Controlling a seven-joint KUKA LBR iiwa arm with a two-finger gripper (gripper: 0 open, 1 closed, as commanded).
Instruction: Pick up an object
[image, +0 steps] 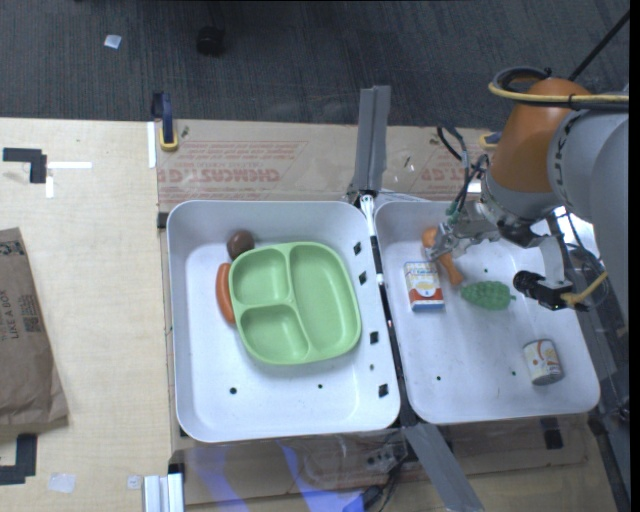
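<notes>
While I'm watching from the overhead camera, two white bins are sitting side by side on the bench. My left bin (200, 400) is holding a green divided plate (295, 300), tilted a bit, with an orange sausage-shaped piece (224, 292) tucked just beside its left edge and a dark brown round thing (240, 243) touching its upper left corner.

My right bin (480, 390) is carrying the loose stuff: a small carton (424, 285) with a blue and orange label lying near the left wall, a bumpy green piece (486, 295) just right of it, and a small can (542, 361) lying on its side well apart toward the lower right.

An orange carrot-like piece (441, 256) is lying at the top of that bin, right under the tool. My gripper (452, 240) is hanging low over it, touching or nearly so; the carton is sitting close below. Cables and the wrist are crowding the spot, so I cannot tell if the pincer is spread or pinching anything.
</notes>
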